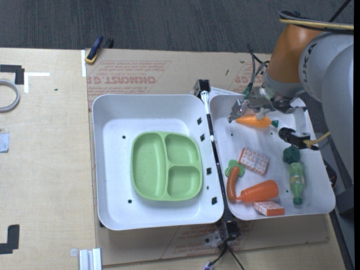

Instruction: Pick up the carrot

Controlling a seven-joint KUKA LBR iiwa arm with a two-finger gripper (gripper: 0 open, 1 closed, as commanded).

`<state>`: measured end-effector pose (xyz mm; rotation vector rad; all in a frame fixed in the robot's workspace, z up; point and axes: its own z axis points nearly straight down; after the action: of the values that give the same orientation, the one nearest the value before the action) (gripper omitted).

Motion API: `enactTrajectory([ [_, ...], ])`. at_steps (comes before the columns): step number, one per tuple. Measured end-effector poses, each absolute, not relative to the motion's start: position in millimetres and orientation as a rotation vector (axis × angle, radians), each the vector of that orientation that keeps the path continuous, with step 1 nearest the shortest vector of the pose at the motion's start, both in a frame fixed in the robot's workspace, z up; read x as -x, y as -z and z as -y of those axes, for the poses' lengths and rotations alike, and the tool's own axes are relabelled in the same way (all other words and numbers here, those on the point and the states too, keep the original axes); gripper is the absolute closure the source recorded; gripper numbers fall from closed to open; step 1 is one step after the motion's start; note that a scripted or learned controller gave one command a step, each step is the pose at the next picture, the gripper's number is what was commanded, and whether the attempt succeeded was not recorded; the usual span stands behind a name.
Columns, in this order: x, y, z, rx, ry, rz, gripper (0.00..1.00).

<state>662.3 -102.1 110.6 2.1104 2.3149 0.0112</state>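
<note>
The carrot [254, 122] lies near the far edge of the right bin [322, 202], just under the gripper [250, 107]; whether the gripper pinches it cannot be told. Nearer lie an orange bottle [260, 191] and a green bottle [296, 180].

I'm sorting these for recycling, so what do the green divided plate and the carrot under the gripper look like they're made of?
The green divided plate looks like moulded plastic: one even pale colour, a smooth matte-to-satin finish, rounded compartment ridges. The carrot seems a plastic toy: uniform orange, smooth and slightly glossy. Rubber can't be ruled out.
</note>
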Motion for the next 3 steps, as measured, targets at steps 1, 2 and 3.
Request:
enactTrajectory([
  [1, -666.4, -104.8, 132.1, -2.067, -0.028, -2.334, 0.00],
  [2, -665.6, -113.4, 133.6, -2.069, -0.022, -2.332, 1.00],
  [3, -665.6, -113.4, 133.7, -2.069, -0.022, -2.332, 0.00],
])
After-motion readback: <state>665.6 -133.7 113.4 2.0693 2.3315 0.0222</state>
